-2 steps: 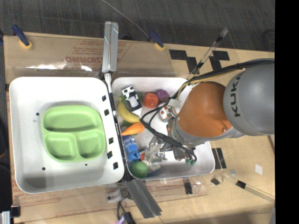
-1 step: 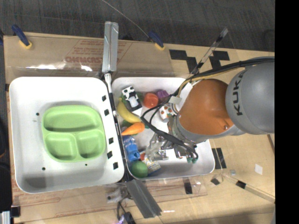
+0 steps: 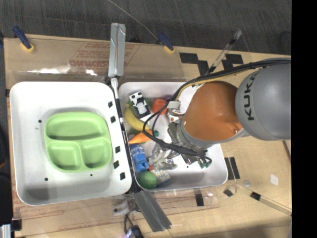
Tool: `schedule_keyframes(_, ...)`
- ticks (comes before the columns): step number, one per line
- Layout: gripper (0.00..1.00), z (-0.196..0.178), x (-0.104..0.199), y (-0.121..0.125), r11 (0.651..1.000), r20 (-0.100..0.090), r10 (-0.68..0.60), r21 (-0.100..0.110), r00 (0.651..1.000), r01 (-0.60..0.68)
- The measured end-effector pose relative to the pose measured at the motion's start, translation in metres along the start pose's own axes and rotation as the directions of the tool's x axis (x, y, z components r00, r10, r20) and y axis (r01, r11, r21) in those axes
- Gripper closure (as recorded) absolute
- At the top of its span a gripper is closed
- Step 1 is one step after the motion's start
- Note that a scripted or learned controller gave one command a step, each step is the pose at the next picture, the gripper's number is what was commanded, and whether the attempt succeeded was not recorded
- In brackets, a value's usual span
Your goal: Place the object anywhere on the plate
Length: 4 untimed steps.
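A green plate (image 3: 77,141) with three compartments lies in the left bin (image 3: 25,133). The right bin (image 3: 218,175) holds a heap of small objects: a yellow banana (image 3: 132,120), an orange carrot-like piece (image 3: 139,138), a black-and-white toy (image 3: 138,102), a blue item (image 3: 139,158), a green ball (image 3: 146,179) and a red-orange piece (image 3: 159,104). My gripper (image 3: 162,158) reaches down into the right bin, low among the objects near the blue item and the green ball. The arm's orange band (image 3: 213,110) and wrist cover the bin's middle and much of the gripper.
A metal divider post (image 3: 116,48) stands at the back between the bins. Clamps (image 3: 24,38) hold the cardboard-covered bench at the rear. Cables (image 3: 218,71) loop over the arm. Bare white floor surrounds the plate inside the left bin.
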<state>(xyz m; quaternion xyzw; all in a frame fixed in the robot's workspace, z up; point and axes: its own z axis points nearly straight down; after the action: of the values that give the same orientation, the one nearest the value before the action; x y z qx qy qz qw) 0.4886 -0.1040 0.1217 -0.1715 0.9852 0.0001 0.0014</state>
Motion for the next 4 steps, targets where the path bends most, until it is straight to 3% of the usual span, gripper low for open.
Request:
schedule_keyframes(1,1.0,-0.072,-0.086,0.066,0.93,0.003,-0.367,0.002,0.93,0.367)
schedule_keyframes(2,1.0,-0.082,-0.087,0.066,0.929,0.004,-0.37,0.002,0.929,0.37)
schedule_keyframes(3,1.0,-0.07,-0.102,0.13,0.941,-0.002,-0.337,-0.002,0.941,0.337)
schedule_keyframes(4,1.0,-0.07,-0.048,0.119,0.873,-0.003,-0.487,-0.002,0.873,0.487)
